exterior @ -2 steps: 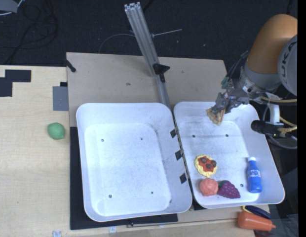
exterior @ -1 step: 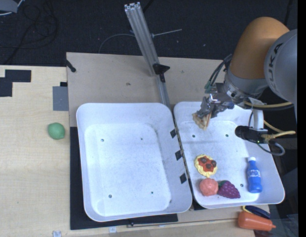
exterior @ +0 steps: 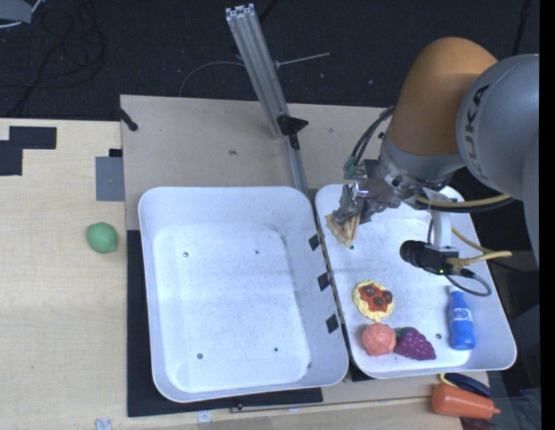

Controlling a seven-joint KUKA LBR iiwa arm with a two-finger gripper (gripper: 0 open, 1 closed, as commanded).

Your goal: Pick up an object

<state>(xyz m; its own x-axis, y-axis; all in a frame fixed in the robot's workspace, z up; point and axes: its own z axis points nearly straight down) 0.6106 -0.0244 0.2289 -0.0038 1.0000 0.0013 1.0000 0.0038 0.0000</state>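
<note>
My gripper [exterior: 347,215] hangs over the far left corner of the right bin [exterior: 498,358], close to the wall it shares with the left bin. A small tan wedge [exterior: 341,230] sits between the fingertips, and the fingers look shut on it. Lower in the same bin lie a yellow round piece with red spots [exterior: 373,300], a pink ball [exterior: 379,339], a bunch of purple grapes [exterior: 416,344] and a blue bottle [exterior: 460,321].
The left bin [exterior: 170,213] stands beside the right one. A green ball [exterior: 103,237] rests on the bench at the left. An orange object [exterior: 463,403] lies outside the right bin's near corner. A metal rail [exterior: 264,70] slants down from the back.
</note>
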